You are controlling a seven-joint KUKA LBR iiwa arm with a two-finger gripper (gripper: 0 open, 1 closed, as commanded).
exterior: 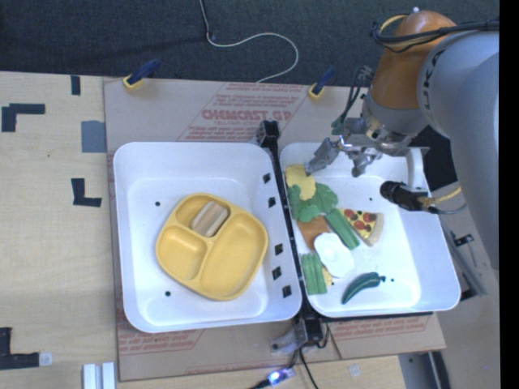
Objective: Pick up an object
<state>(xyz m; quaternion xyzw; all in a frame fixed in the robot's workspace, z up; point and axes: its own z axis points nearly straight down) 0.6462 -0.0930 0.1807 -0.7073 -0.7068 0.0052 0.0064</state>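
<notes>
1. Two white bins are set side by side on the bench (pixel 49 217), on top of a sheet of cardboard (pixel 235 116).
2. The left bin (pixel 134 177) is taken up by a yellow divided plate (pixel 212 245), and a small tan piece (pixel 210 215) is seen lying in its far compartment.
3. The toy food is all piled in the right bin (pixel 422 274): a yellow piece (pixel 298 181) at the far left, green leafy bits (pixel 312 201) just near of it, a pizza slice (pixel 363 224) toward the middle, a white round piece (pixel 333 254) and a dark green pepper (pixel 362 285) at the near side.
4. The gripper (pixel 339 159) is held over the far end of the right bin, fingers clearly spread apart, nothing between them.
5. One finger (pixel 319 157) is seen just above the yellow piece, not touching as far as can be told.
</notes>
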